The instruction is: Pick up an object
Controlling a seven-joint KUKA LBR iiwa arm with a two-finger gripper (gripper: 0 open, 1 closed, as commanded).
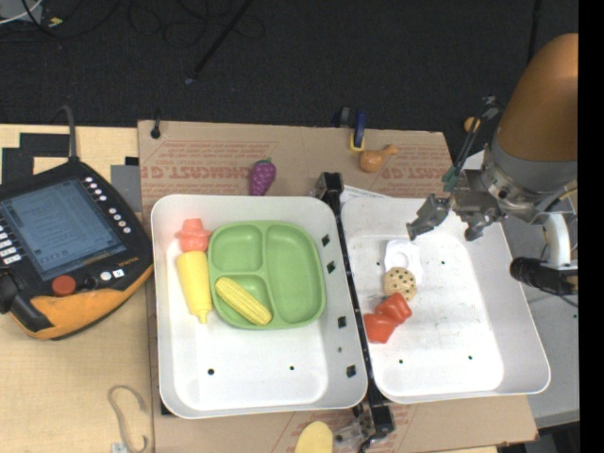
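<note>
My gripper hovers over the back of the right bin, open, with nothing between its fingers. Its left finger points toward a small white piece just below and left of it. A round cookie with dark chips lies in front of that piece. A red toy rests a little nearer the front. All three sit in the left part of the right bin, apart from the gripper.
The left bin holds a green divided plate with a corn cob, and a yellow bottle with a pink top. Behind the bins lie purple grapes and a tan toy. A teach pendant sits at the left.
</note>
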